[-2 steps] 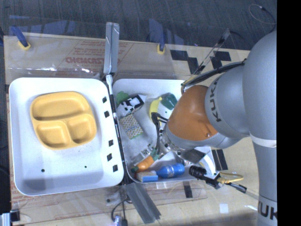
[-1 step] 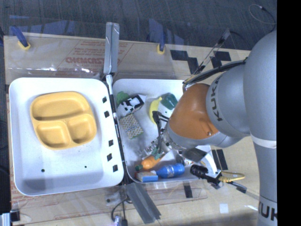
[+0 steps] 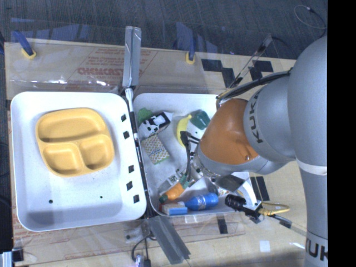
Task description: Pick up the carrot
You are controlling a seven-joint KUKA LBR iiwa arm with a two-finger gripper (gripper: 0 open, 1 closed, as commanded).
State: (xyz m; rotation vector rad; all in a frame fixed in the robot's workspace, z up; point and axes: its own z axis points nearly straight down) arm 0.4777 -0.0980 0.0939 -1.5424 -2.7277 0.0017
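Near the right bin's (image 3: 167,102) front edge, gripper (image 3: 186,178), grip state indiscernible, should descend squarely astride the carrot (image 3: 174,192), avoiding the blue bottle (image 3: 201,201).

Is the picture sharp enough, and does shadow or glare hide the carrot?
In the camera view the focus is fairly soft; the carrot stays readable as an orange shape, partly shaded by the arm above the right bin; mild glare lies on the left bin near the yellow tray.
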